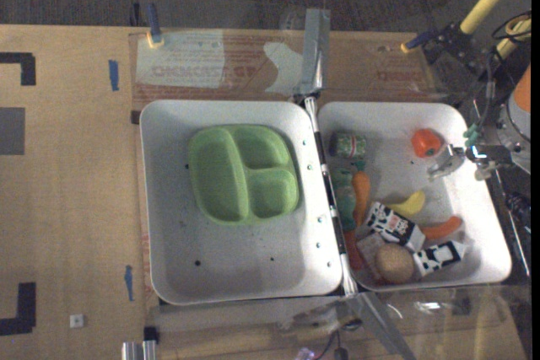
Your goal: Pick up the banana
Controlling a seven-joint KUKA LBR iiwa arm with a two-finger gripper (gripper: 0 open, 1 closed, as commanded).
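Gripper (445, 162), finger state unreadable, is hovering just right and far of banana (411, 202), whose long axis is running left-near to right-far.

Counts: 2 white bins, left bin (169, 265) and right bin (494, 261). Left: 1 green divided plate (244, 173). Right: 1 banana (409, 203), 2 cow-print cartons (near side) (392, 226) (440, 257), 2 carrots (361, 194) (443, 226), 1 can (348, 145), 1 orange-red fruit (426, 142), 1 potato (393, 263). 1 gripper (451, 162).
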